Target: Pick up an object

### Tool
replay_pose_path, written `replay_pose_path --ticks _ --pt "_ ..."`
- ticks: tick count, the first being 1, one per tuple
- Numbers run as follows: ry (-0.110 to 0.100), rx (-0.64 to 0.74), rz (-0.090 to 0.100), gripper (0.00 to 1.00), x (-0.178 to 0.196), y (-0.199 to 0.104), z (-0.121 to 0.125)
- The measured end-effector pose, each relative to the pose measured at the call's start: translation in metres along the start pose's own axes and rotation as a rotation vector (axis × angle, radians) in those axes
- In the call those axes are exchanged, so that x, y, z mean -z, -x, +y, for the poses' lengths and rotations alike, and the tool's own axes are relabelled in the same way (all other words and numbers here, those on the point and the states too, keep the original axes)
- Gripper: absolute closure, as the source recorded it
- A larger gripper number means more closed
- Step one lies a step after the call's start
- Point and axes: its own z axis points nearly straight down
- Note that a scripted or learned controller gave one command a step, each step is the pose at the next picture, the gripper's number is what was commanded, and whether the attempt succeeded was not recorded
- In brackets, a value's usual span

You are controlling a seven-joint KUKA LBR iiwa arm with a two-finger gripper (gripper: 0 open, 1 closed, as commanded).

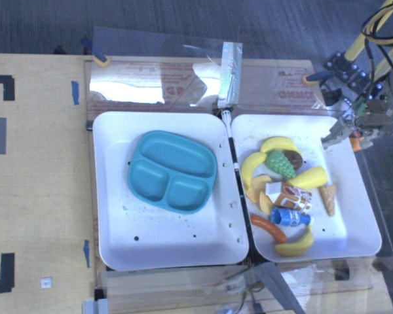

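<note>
Sitting heaped in my right bin (pixel 363 231): bananas (pixel 278 144), a green cob (pixel 280 163), a cone (pixel 329 198), a sausage (pixel 268 228), a blue can (pixel 289 217) whose print I can't read. Gripper (pixel 338 135) hangs at that bin's far right corner; whether it's open or holding anything, I cannot tell. Left bin (pixel 111 195) carries a blue tray (pixel 172 170); wooden bench (pixel 33 175) beyond.
</note>
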Motion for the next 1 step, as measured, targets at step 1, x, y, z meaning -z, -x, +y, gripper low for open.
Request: replay_pose_path --ticks 1 --pt "-0.011 -0.23 0.001 0.0 -0.1721 -0.0163 0.0126"
